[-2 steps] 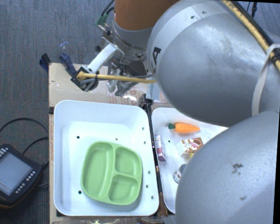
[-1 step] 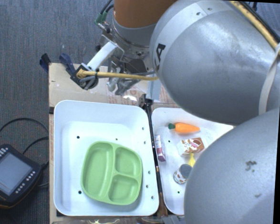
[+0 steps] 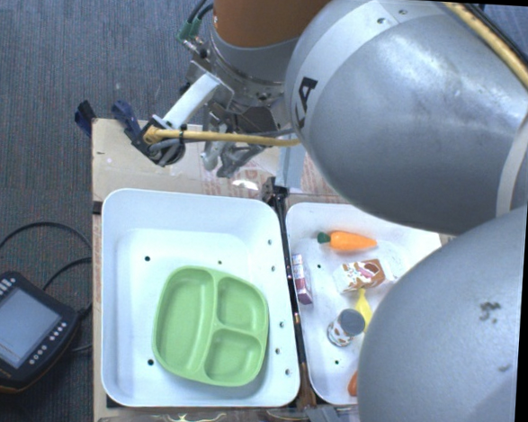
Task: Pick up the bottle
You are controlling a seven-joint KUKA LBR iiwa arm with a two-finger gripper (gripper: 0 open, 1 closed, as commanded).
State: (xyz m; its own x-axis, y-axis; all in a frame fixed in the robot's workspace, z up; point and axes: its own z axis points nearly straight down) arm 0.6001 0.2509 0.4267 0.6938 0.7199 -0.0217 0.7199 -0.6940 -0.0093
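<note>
The gripper (image 3: 227, 158) hung over the bench's far edge, above the left bin (image 3: 118, 240); honestly couldn't tell its state. That bin held a green tray (image 3: 211, 326). The bottle (image 3: 302, 279) lay in the right bin (image 3: 407, 232) by the left wall, near a carrot (image 3: 350, 242) and a can (image 3: 347, 327).

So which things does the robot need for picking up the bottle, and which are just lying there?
For the job:
- gripper, hanging behind the bins
- grey-capped bottle, probably the one meant, in the right bin

Just lying about:
- green plate in the left bin
- toy carrot
- packet
- purple tube
- controller
</note>
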